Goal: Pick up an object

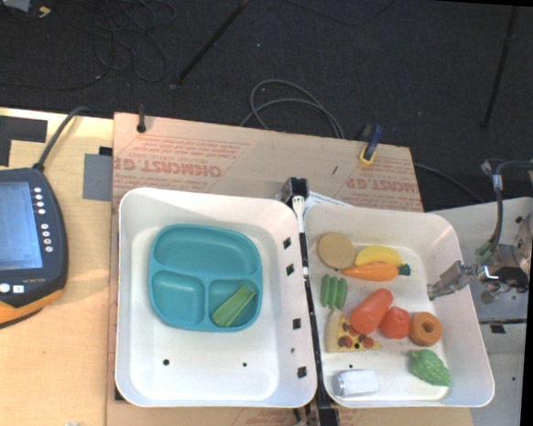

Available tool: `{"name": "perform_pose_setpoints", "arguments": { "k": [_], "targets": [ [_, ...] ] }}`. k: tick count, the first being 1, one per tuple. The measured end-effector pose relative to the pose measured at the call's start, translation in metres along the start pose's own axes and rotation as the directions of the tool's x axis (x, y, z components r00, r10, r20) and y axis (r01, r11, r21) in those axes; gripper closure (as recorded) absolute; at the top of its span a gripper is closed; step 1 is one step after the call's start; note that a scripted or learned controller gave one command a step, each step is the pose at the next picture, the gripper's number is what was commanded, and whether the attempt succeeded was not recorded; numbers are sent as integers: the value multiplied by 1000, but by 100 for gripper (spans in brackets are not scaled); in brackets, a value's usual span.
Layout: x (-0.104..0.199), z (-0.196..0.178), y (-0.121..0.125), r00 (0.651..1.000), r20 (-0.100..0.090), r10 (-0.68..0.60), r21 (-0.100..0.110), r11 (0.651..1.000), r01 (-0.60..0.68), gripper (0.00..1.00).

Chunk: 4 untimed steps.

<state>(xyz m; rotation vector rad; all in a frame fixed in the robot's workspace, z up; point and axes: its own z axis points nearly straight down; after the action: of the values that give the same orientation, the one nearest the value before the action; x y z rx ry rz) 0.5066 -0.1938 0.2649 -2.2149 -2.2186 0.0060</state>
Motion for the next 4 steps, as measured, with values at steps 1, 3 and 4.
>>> {"name": "perform_pose_setpoints", "arguments": {
  "k": [1,3,4],
  "targets": [
    [78,-138,29,1000,4,-9,-16,1000,9,0],
    [251,-274,35,1000,2,-8,-7,1000,8,0],
    [250,-277,38,1000,7,-7,9,1000,7,100]
  ]
}}
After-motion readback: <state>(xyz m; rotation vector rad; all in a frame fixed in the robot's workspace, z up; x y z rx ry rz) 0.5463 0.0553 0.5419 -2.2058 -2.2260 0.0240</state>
